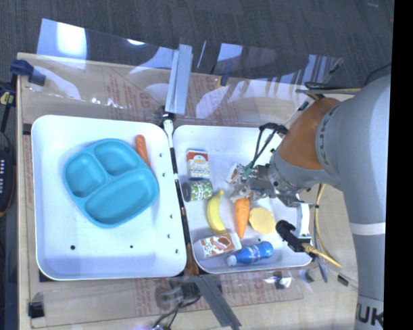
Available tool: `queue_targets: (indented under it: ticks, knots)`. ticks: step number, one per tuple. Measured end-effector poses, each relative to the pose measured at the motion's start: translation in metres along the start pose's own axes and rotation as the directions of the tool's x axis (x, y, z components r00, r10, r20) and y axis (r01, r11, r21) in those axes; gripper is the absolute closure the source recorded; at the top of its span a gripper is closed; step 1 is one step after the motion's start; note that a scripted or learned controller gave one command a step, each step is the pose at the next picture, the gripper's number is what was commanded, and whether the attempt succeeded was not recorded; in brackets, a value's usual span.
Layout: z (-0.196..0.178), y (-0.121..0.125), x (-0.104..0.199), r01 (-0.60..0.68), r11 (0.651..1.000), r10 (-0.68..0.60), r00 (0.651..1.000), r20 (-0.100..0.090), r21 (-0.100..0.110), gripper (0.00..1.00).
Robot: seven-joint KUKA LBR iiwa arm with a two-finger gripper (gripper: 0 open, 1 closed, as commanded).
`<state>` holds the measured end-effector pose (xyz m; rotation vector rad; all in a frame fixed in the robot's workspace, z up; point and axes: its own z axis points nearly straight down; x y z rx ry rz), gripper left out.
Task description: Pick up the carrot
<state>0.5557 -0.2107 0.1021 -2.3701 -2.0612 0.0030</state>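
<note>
Fingers point(245, 189): state unclear, at top of carrot point(241, 216) | carrot between banana point(216, 214) and yellow disc point(262, 220)

I see my gripper point(250, 185) low in the right bin point(224, 136), right at the top end of the carrot point(241, 216). Carrot lies on the bin floor, banana point(215, 213) just left of it, yellow round piece point(262, 220) just right. Blue bottle point(252, 254) and a small carton point(218, 245) along the near wall. Juice box point(198, 163) and green can point(199, 190) further left. Left bin point(48, 236) holds a blue divided plate point(111, 181); a second orange piece point(141, 150) touches its upper right rim.
</note>
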Motion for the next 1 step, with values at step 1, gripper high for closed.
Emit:
queue_targets:
  ticks: [1]
  knots:
    - [-0.1266,0.008,0.0192,-0.21,0.978,0.21,0.978,-0.002,0.001,1.0]
